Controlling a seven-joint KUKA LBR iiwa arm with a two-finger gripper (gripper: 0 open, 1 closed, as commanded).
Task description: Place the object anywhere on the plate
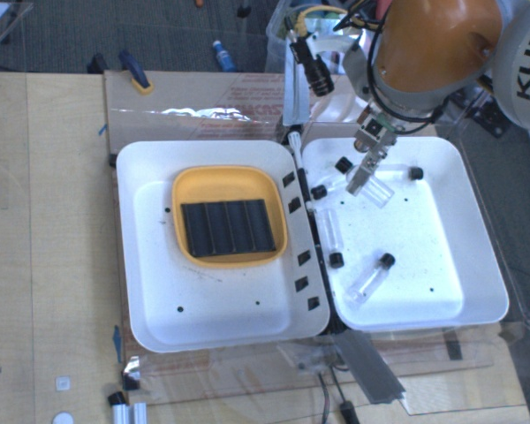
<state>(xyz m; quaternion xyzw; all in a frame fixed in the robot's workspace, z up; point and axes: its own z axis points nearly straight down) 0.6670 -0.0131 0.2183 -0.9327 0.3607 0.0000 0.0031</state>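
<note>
My gripper (364, 168) hangs over the upper left part of the right bin (442, 303), reaching down from under the orange band of my arm. Its tip sits right at a clear vial with a black cap (377, 189), which lies on the bin floor, but the slanted view does not let me say whether I am pinching it, so on the gripper's state I cannot tell.

Other clear vials lie in the same bin: one with a black cap lower down (371, 276), and one along the left wall (330, 234). The yellow plate (184, 186) rests in the left bin (150, 307), with a dark ridged block (229, 228) covering most of its middle.

I judge this to be the pick step, with nothing yet carried across. Next I would need a firm hold on the vial, a lift clear of the wall between the bins, then a move leftward to set it down on the plate, most likely on the block or the bare yellow margin
</note>
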